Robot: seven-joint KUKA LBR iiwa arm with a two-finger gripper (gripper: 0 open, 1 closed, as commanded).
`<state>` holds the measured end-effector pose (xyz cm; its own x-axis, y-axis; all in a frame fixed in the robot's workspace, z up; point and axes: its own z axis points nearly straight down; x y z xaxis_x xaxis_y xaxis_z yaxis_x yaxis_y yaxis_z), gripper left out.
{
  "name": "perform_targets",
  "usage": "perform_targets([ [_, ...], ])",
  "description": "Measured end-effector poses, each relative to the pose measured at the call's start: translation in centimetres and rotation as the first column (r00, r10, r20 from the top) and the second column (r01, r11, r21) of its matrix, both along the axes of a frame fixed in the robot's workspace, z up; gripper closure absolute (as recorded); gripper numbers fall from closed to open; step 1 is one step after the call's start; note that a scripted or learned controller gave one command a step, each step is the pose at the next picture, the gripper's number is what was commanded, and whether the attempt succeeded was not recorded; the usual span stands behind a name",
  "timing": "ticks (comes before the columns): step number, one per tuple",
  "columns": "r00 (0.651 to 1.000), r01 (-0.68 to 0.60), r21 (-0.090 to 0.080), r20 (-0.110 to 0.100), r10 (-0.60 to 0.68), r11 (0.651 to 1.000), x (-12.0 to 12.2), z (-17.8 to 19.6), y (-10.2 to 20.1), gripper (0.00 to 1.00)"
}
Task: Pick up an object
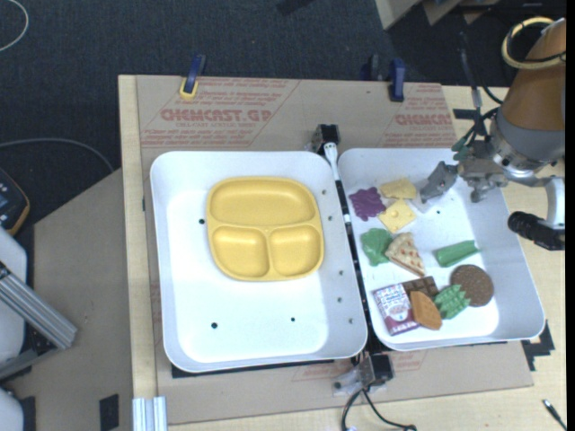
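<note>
My gripper [446,184] hangs over the far part of the right bin [521,268], its grey fingers pointing left and standing apart with nothing between them. Just to its left lie a pale yellow piece [398,189], a yellow cheese wedge [396,215] and a purple grape cluster [367,202]. Lower in the bin are a green leaf piece [375,243], a pizza slice [406,255], a green bean pod [456,252], a brown cookie [473,284], a red packet [393,306], an orange piece [424,310] and a green ridged toy [452,302].
The left bin [180,268] holds a yellow three-compartment plate [265,226]. A black hinge clip [326,136] sits between the bins at the far edge. The arm's orange band [537,79] rises at the right. Blue and yellow clamps pin the cardboard's far edge.
</note>
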<state>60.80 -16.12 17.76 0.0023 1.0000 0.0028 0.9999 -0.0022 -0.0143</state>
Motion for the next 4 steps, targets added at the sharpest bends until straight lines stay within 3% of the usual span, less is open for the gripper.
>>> perform_targets([
  [1,1.000,-0.002,-0.002,0.013,0.002,1.000,0.3,0.7,0.0,0.00],
  [3,1.000,-0.002,0.002,0.014,0.002,1.000,0.2,-9.1,-0.7,0.00],
  [4,1.000,-0.004,-0.003,0.027,0.004,1.000,0.6,-7.5,-0.8,1.00],
])
